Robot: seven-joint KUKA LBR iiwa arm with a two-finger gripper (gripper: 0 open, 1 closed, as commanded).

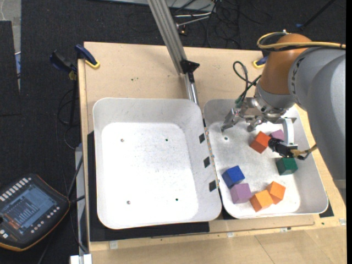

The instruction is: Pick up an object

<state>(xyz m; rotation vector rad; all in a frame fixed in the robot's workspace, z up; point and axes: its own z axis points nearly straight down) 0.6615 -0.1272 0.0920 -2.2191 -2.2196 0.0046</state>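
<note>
Orange rigid block is lying in the right bin, right of frame centre, just below the gripper; finger state indiscernible. Probably light, stiff; opposite flat faces are offering the best hold.

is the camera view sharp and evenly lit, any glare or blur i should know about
Camera view: lighting is fairly even and soft; the two white bins, left and right, look bright but their speckles are visible; the blocks, like the blue one, cast faint short shadows; the image is slightly grainy, and the end effector area is cluttered and hard to resolve; the floor beyond the bench is dark.
</note>
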